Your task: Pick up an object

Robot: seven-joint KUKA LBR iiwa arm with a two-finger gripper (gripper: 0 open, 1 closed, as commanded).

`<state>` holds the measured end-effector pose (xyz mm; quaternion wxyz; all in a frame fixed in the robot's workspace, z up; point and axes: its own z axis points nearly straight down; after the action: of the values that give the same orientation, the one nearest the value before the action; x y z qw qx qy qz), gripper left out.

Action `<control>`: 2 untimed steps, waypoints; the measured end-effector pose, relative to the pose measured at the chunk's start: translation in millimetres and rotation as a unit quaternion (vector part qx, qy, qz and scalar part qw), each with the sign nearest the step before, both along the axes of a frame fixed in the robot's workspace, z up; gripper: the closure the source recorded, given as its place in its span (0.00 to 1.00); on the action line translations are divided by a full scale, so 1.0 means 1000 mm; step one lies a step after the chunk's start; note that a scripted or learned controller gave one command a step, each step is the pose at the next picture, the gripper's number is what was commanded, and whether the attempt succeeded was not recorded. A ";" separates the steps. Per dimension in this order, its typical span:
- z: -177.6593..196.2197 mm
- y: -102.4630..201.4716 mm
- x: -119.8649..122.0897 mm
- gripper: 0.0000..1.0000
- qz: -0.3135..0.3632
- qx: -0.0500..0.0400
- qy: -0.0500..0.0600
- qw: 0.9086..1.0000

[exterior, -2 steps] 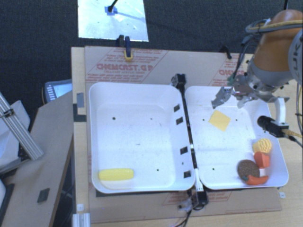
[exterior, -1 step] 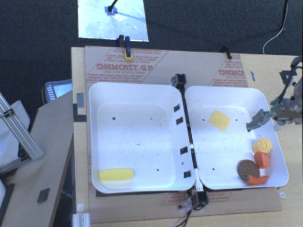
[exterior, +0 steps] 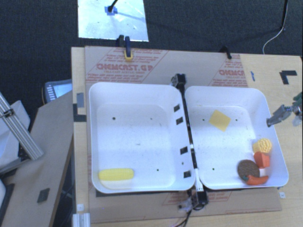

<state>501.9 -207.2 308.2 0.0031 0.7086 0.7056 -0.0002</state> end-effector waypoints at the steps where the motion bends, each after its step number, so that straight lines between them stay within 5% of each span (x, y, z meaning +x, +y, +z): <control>1: -0.105 0.073 0.055 0.00 0.008 0.005 0.005 1.000; 2: -0.070 -0.003 0.032 0.00 0.000 0.000 0.000 1.000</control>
<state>534.0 -210.3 238.2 0.0027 0.7088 0.7054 -0.0001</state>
